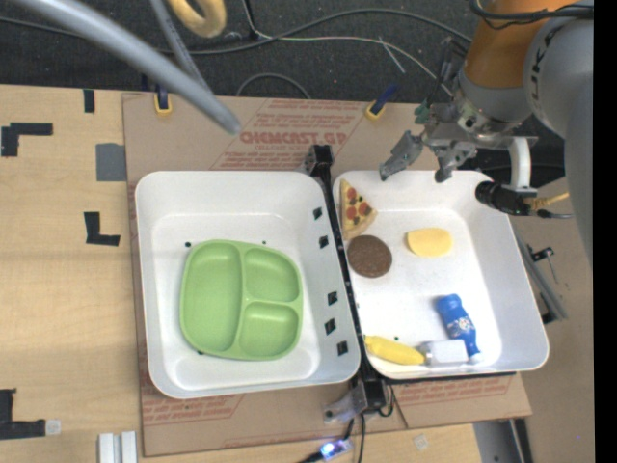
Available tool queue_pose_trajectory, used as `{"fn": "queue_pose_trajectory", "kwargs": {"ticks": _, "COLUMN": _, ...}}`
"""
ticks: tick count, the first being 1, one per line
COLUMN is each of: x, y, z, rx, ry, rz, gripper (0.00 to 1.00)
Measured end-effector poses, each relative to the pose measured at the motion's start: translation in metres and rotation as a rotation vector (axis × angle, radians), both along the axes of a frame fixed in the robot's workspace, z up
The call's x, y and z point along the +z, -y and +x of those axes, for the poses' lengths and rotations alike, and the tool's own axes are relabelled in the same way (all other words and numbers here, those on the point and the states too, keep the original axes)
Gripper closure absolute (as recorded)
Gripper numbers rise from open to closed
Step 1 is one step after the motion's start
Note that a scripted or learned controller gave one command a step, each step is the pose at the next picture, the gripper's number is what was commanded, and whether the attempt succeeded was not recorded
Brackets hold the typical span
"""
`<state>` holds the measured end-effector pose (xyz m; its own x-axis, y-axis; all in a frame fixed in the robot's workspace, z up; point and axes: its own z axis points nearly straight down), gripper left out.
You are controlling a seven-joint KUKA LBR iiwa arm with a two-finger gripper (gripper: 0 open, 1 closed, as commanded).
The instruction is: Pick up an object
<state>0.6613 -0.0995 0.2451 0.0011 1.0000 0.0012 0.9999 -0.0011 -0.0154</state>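
My gripper (pixel 420 165) hangs open above the far edge of the right bin (pixel 501 258), nothing between its two grey fingers. In that bin lie a pizza slice (pixel 355 207) at the far left, a brown round cookie (pixel 369 257) just in front of it, a yellow oval piece (pixel 428 242) in the middle, a blue packet (pixel 456 324) toward the near right, and a banana (pixel 393 351) on the near rim beside a white item (pixel 445 354). The gripper stands up and to the right of the pizza slice, apart from all objects.
The left bin (pixel 159 258) holds a green divided plate (pixel 242 299). A grey pole (pixel 116 37) slants across the upper left. Black clips (pixel 322 157) join the bins along their shared wall. Cables run over the dark back area.
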Motion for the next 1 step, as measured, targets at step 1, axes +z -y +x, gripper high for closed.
{"fn": "queue_pose_trajectory", "kwargs": {"ticks": 1, "x": 0.0094, "y": -0.0003, "z": 0.0021, "rx": 0.003, "ry": 0.014, "rz": -0.001, "gripper": 0.00}}
